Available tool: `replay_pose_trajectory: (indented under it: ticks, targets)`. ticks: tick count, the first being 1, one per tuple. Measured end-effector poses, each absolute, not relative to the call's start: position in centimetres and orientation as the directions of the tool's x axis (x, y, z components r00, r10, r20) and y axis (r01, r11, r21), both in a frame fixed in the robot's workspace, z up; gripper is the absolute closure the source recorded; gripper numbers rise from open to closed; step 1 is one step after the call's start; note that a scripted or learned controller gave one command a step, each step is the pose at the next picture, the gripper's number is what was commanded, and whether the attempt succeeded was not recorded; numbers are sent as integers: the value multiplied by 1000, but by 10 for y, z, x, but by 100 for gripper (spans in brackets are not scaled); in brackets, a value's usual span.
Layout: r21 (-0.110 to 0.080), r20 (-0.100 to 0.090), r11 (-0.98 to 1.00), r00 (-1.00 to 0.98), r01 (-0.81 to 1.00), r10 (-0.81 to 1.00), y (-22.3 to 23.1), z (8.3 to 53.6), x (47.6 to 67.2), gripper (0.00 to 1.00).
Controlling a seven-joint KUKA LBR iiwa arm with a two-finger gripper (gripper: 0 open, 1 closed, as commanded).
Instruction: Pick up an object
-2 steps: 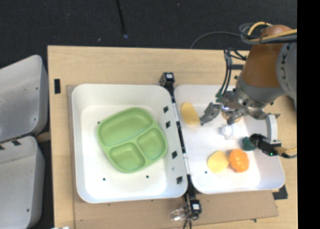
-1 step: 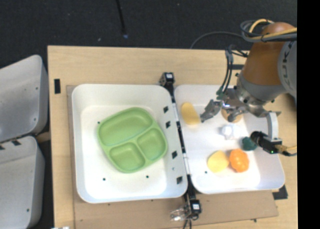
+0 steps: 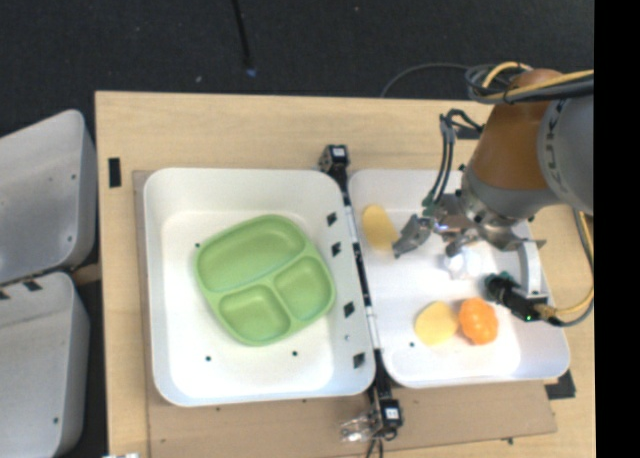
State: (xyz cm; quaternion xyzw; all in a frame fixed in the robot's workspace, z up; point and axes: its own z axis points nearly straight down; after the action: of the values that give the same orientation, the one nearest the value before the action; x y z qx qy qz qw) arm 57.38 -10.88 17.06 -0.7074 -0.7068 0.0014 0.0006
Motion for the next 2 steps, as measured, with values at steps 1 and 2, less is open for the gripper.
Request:
replay_pose_trajectory:
  ticks: [1, 2]
  targets:
    - [-4, 0, -6, 6, 1000, 1000, -105, 127, 573, 0]
    - [-2, -1, -7, 7, 1000, 1000, -106, 99, 573, 0]
